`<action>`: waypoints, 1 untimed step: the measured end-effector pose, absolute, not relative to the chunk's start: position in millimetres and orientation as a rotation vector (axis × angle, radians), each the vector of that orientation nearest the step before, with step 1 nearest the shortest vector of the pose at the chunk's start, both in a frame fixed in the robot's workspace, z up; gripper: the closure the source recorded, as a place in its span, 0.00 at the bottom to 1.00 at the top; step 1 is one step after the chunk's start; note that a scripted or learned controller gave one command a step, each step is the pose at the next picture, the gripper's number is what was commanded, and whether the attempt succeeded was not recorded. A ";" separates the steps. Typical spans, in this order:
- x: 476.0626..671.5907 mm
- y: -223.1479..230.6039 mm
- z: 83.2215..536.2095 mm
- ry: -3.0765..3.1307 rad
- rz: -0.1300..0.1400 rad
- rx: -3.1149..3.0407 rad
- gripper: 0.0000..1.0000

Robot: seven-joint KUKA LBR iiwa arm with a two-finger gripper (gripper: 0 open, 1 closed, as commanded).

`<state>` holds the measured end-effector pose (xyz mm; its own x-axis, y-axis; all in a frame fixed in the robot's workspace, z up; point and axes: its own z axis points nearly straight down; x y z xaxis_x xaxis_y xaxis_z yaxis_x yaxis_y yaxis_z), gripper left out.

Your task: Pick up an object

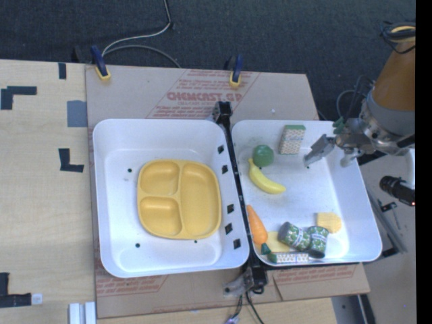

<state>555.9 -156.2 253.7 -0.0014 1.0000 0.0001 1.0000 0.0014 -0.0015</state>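
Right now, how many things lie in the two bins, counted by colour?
Yellow: 3, the divided plate, banana, small block
Green: 3, the ball, speckled box, cans
Orange: 1, the carrot
Total: 7

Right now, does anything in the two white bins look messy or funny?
Nothing is spilled or broken. The yellow divided plate sits flat in the left white bin. The orange toy carrot lies against the divider wall in the right white bin, near the yellow toy banana.
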 end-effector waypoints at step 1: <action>585.5 -126.2 153.2 -2.221 0.004 -2.217 0.00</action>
